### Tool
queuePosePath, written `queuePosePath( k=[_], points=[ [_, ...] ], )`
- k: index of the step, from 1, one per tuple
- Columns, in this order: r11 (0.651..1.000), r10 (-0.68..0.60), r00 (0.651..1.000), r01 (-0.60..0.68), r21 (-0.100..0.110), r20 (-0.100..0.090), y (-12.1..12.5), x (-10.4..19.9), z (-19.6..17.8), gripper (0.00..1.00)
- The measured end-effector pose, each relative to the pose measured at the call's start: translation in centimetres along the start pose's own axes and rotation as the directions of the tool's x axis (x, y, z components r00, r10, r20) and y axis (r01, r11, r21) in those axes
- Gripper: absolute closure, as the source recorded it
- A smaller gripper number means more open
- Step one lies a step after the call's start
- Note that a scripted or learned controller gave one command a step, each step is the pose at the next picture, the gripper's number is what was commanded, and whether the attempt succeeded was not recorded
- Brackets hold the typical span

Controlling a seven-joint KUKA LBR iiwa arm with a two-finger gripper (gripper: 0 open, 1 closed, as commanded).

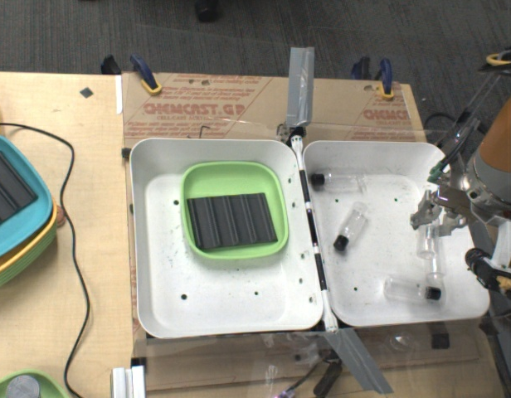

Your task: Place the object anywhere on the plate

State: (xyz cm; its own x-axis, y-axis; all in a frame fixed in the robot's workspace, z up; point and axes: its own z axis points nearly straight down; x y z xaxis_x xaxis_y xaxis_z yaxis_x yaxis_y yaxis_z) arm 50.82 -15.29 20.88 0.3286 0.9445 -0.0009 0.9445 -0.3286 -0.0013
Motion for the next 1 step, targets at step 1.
queuePosePath(
  k=[1],
  points=[
    [1.0,0.0,1.0,0.0,0.0,0.0,0.0,-0.01,-0.01,0.0]
  ],
)
